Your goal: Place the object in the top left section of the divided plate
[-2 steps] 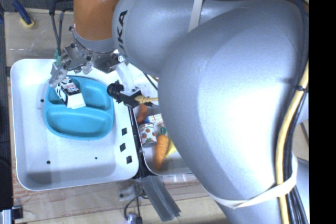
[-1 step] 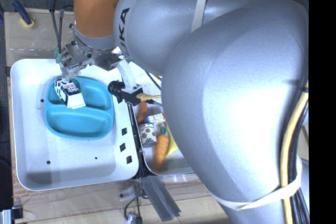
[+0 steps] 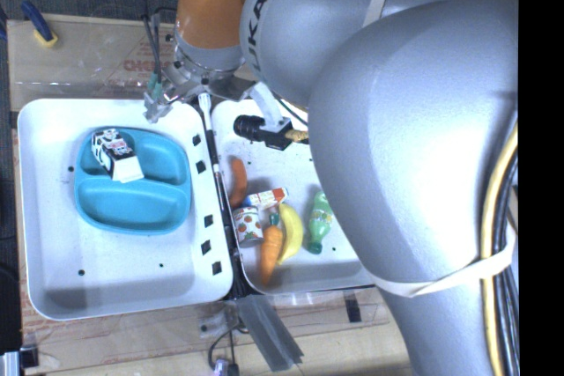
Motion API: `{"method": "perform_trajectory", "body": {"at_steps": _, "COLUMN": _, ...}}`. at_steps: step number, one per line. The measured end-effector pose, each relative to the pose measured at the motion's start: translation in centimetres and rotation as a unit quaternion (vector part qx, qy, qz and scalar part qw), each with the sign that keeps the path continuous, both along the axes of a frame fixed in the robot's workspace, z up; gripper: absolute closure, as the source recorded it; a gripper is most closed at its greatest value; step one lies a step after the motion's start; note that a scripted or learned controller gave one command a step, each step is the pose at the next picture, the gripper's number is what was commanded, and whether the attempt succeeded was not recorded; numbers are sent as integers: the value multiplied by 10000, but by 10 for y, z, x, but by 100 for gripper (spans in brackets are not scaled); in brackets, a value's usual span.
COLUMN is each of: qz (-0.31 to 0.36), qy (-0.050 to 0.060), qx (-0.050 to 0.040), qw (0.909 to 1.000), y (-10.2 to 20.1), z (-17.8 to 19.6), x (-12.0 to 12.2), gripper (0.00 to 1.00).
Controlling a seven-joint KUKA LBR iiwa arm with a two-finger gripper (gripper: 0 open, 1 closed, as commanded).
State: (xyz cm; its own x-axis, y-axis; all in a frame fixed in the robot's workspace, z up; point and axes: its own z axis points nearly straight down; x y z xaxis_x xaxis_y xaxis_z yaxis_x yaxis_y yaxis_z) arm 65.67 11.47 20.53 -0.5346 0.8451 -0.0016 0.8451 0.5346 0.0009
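Observation:
A blue divided plate (image 3: 132, 211) lies in the left bin (image 3: 53, 277). In its top left section rests a black-and-white spotted carton (image 3: 113, 147), its white end pointing towards the plate's middle. My gripper (image 3: 157, 106) hangs over the left bin's far right corner, up and to the right of the plate and apart from the carton. Nothing shows in the gripper.
The right bin (image 3: 304, 273) holds a brown sausage (image 3: 237, 176), a small box (image 3: 265, 199), a can (image 3: 249, 227), a carrot (image 3: 270, 251), a banana (image 3: 290, 229) and a green bottle (image 3: 318, 219). The arm's bulk covers that bin's right side. A ridge divides the bins.

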Motion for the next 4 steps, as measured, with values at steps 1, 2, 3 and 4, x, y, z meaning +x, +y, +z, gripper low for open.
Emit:
{"method": "perform_trajectory", "body": {"at_steps": 1, "qz": 1790, "qy": 26, "qx": -1, "qw": 9839, "y": 9, "z": -3, "x": -65, "gripper": 100}}
{"method": "perform_trajectory", "body": {"at_steps": 2, "qz": 2101, "qy": 6, "qx": -4, "qw": 9777, "y": -53, "z": 24, "x": -24, "gripper": 100}}
{"method": "perform_trajectory", "body": {"at_steps": 3, "qz": 3234, "qy": 17, "qx": -1, "qw": 9463, "y": 0, "z": 25, "x": -82, "gripper": 100}}
{"method": "perform_trajectory", "body": {"at_steps": 4, "qz": 3219, "qy": 4, "qx": -5, "qw": 9468, "y": -12, "z": 36, "x": -42, "gripper": 100}}
